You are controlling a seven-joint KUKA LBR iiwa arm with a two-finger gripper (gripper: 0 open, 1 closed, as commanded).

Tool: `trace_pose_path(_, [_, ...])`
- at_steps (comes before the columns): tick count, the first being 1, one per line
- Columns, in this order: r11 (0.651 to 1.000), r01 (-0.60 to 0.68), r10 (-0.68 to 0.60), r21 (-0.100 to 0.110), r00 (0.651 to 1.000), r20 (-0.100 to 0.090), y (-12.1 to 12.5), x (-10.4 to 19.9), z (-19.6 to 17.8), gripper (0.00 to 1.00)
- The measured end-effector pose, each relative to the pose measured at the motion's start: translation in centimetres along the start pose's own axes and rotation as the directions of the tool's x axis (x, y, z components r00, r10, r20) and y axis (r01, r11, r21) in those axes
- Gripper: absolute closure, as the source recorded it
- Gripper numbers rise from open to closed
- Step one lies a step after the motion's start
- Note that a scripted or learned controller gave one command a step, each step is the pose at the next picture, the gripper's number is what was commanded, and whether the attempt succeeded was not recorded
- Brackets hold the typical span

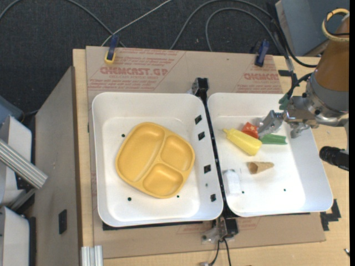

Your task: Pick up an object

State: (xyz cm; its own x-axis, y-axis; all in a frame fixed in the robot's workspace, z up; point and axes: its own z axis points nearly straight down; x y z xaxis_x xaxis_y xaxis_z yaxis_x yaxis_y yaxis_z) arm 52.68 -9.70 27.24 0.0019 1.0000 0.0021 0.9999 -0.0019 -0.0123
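The arm (333,65) is a thick rounded column with an orange band above a grey wrist section. At its 9 o'clock side a small green patch sits on the wrist. The gripper (283,123) is bare silvery metal, angular, with dark joints. Black cables run along the arm's 11 o'clock side.

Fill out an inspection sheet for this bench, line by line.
Surface: two white bins side by side, left bin and right bin, on a cardboard sheet.
Job's things: yellow divided plate in the left bin; yellow piece, red piece, green piece, tan cone and clear piece in the right bin.
Clutter: nothing seen.
Grippers: pincer low over the right bin, by the red and green pieces.
Cables: black cable and white cable on the dark floor.
Surroundings: blue clamps on the cardboard.
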Motion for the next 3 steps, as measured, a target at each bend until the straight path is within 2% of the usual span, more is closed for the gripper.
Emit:
trace_pose_path(1, [1.000,0.002,-0.002,-0.011,1.000,0.001,0.2,0.0,-0.5,0.00])
trace_pose_path(3, [1.000,0.001,-0.001,-0.006,1.000,0.000,0.5,0.7,8.5,0.00])
